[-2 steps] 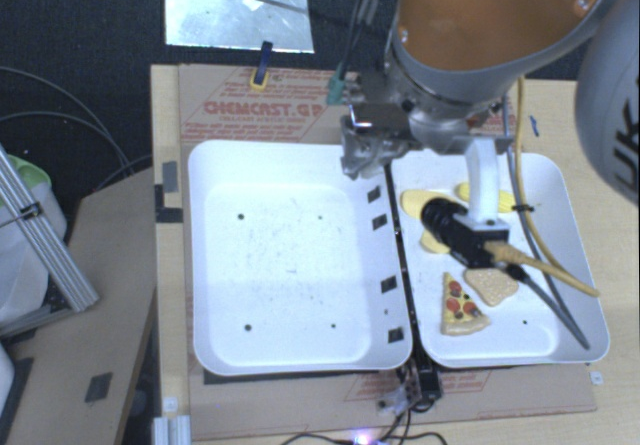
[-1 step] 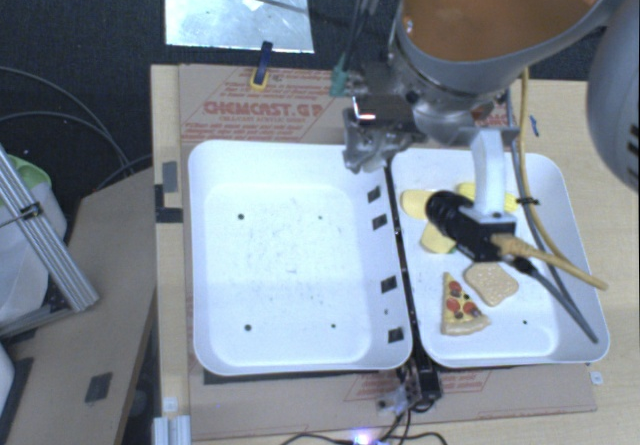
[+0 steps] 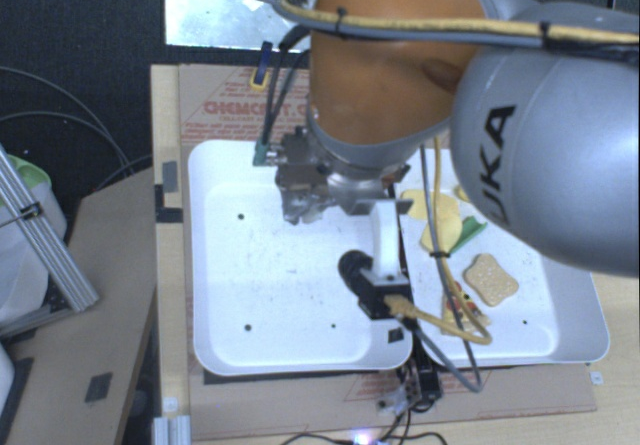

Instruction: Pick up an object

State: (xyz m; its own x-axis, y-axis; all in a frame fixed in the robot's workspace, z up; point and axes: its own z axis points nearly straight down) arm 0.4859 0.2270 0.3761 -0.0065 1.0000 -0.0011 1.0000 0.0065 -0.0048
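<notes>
**Cracker-like piece point(image 3: 490, 278) lies in the view's right-hand bin point(image 3: 590, 333)**

I see the gripper point(image 3: 302, 201) above the left-hand bin point(image 3: 250, 263), well apart from that piece. I cannot tell if it is wide or narrow, because the wrist hides it. The tan piece lies flat, near a yellow item point(image 3: 442, 223). I judge it light, stiff and thin, perhaps brittle. I would take it across its narrower sides, with a gentle squeeze.

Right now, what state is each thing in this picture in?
Arm: bent low over the left bin.
Tan cracker: lying flat in the right bin, nothing touching it.
Yellow piece: lying in the right bin, partly hidden by cables.
</notes>
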